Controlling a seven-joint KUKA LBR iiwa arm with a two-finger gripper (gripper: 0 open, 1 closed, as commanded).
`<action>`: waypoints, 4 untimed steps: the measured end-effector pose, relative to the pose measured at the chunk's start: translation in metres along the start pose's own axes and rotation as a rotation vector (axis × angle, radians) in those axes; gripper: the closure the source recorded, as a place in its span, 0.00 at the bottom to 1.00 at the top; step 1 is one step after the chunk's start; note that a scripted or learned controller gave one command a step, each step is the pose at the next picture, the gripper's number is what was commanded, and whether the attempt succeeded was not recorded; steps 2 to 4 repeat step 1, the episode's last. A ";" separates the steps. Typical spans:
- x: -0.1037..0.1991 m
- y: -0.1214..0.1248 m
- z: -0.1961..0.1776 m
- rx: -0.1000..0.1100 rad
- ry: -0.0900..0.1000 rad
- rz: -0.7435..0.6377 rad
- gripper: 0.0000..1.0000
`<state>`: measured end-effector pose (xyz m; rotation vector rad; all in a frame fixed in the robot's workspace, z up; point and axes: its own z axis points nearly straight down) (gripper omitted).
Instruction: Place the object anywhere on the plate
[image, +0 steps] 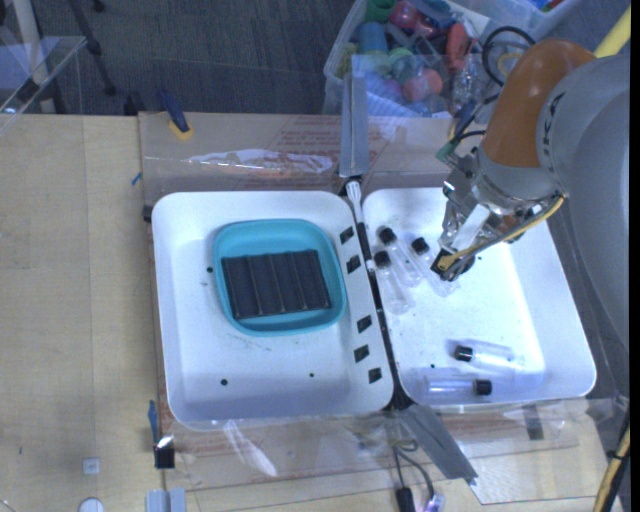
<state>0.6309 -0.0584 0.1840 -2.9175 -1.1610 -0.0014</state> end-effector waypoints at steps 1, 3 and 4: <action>0.000 0.000 0.000 0.000 0.000 0.000 0.00; 0.000 0.000 0.000 0.000 0.000 0.000 0.00; 0.000 0.000 0.000 0.000 0.000 0.000 0.00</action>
